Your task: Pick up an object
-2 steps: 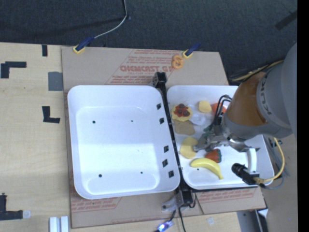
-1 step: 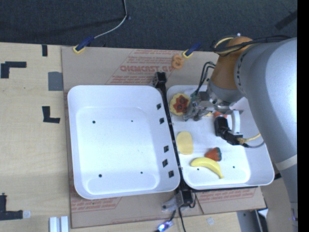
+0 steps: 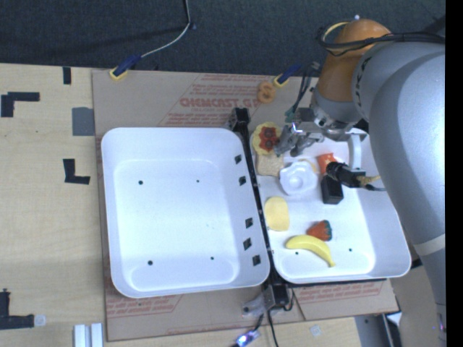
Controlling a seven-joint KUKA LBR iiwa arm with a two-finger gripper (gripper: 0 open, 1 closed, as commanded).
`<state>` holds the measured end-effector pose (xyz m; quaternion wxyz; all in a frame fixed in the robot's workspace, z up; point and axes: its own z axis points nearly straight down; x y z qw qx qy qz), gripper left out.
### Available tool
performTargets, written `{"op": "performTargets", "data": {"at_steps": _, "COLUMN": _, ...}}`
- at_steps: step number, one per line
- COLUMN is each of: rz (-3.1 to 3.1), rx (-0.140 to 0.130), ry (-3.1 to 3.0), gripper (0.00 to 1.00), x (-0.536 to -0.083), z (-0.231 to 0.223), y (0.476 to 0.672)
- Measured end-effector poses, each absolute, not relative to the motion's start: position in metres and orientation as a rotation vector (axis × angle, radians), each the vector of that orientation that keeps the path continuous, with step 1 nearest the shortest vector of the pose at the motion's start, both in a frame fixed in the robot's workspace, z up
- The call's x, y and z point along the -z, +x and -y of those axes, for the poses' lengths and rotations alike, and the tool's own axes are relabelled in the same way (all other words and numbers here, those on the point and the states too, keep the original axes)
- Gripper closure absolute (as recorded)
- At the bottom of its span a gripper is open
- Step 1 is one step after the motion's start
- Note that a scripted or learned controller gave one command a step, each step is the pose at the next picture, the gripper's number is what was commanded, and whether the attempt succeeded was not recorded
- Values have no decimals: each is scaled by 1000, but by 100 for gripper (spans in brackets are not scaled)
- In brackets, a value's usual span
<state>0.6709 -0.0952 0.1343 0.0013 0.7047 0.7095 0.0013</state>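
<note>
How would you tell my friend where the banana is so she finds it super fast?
Look at the right white bin, the one with toys in it. Go to its near edge, closest to the bottom of the picture, and find the banana. It is the long, curved yellow one; the yellow lump above it is short and round, and the red toy beside it is small.

You have two shallow white bins side by side on a brown cardboard sheet [image 3: 210, 103] printed with faded red lettering. The left bin [image 3: 119, 215] shows four small dark dots on its floor; the right bin [image 3: 391, 255] meets it along a row of black clips [image 3: 249, 223]. The cardboard rests on a pale wooden bench [image 3: 43, 215] marked with black tape pieces [image 3: 72, 172]. Behind lies dark fabric [image 3: 94, 13], crossed by a thin white cable [image 3: 170, 38] that ends at a blue and yellow clamp [image 3: 124, 66].
</note>
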Motion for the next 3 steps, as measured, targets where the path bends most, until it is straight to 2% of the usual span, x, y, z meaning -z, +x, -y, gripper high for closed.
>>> {"op": "performTargets", "data": {"at_steps": 1, "rz": -2231, "rx": 0, "ry": 2214, "gripper": 100, "x": -186, "z": 41, "y": 604}}
{"op": "performTargets", "data": {"at_steps": 2, "rz": -2238, "rx": -2, "ry": 2209, "gripper": 100, "x": -183, "z": -48, "y": 640}}
{"op": "performTargets", "data": {"at_steps": 3, "rz": -2218, "rx": -10, "ry": 2213, "gripper": 100, "x": -314, "z": -6, "y": 613}}
